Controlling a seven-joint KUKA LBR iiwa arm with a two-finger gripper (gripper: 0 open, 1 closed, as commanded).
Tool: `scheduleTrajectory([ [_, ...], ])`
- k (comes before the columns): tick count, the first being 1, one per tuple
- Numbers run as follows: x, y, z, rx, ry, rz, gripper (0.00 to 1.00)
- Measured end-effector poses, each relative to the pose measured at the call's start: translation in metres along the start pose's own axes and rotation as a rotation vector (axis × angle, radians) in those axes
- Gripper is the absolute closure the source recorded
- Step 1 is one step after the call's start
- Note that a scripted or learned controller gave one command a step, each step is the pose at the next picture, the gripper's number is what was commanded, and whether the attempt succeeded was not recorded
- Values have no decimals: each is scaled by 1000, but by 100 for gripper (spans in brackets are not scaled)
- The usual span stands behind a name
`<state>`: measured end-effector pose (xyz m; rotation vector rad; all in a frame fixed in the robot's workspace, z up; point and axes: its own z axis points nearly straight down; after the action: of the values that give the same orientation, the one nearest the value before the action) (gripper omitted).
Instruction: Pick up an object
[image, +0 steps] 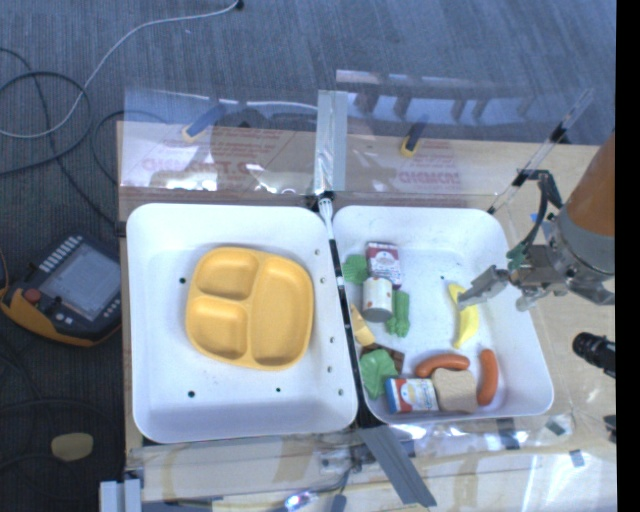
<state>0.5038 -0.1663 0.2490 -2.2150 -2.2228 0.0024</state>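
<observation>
Camera view: gripper (487, 284) splayed wide, holding nothing, poised over right bin (520, 385) just beside banana (466, 322), prob. lined up for grab. Sausages (487, 375) nearby; yellow tray (249, 306) in left bin (160, 400).

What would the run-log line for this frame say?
gripper: above right bin, nothing held | nearest: banana | yellow tray: left bin | pick: not done

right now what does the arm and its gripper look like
The arm enters at the right edge: a broad orange band above a grey wrist section. Below it sits a grey metal gripper assembly with small teal-green accents near its base and a slim grey finger pointing left. Thin dark cables loop alongside the wrist.
</observation>
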Motion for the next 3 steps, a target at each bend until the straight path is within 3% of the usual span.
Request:
scheduleTrajectory([
  [1, -14, -8, 64, 2, 0, 6, 0],
  [2, -36, 68, 154, -3, 3, 162, 0],
  [3, -35, 68, 148, 3, 5, 161, 100],
])
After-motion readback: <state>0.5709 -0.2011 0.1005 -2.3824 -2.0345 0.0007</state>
